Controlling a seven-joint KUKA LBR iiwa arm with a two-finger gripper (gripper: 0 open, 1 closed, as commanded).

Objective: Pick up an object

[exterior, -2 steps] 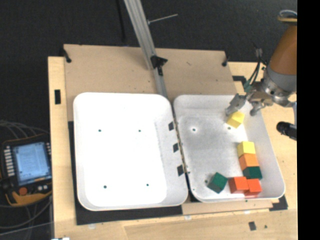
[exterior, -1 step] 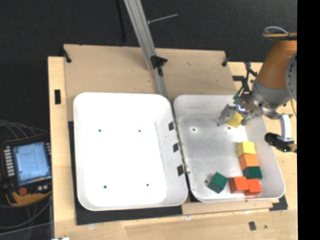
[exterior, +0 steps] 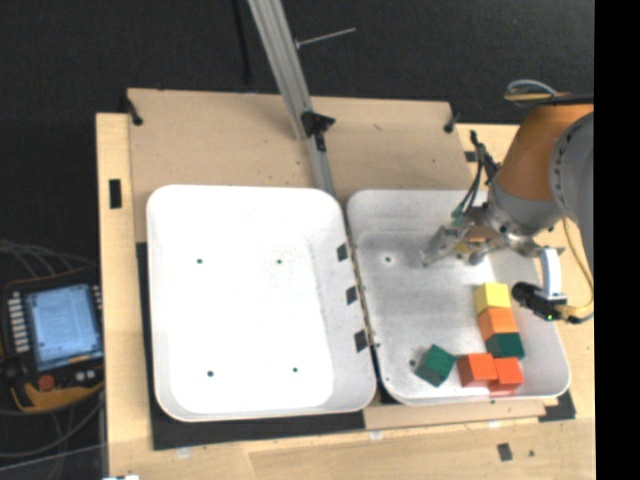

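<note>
My gripper point(exterior: 450, 253) hangs over the upper middle of the right bin point(exterior: 400, 298), open with nothing between its fingers. Along the bin's right side lie a yellow block point(exterior: 492, 296), an orange block point(exterior: 497, 321) and a dark green block point(exterior: 506, 345), stacked in a column below and to the right of the gripper. Near the bin's front edge sit a green block point(exterior: 435, 365) and two orange-red blocks point(exterior: 478, 368) point(exterior: 508, 372) side by side. The gripper touches none of them.
The left bin point(exterior: 250, 298) stands beside the right one, with black clips point(exterior: 352, 293) along the shared rim. A slanted metal rail point(exterior: 285, 68) rises behind the bins. A control pendant point(exterior: 55, 328) lies off the bench at the left.
</note>
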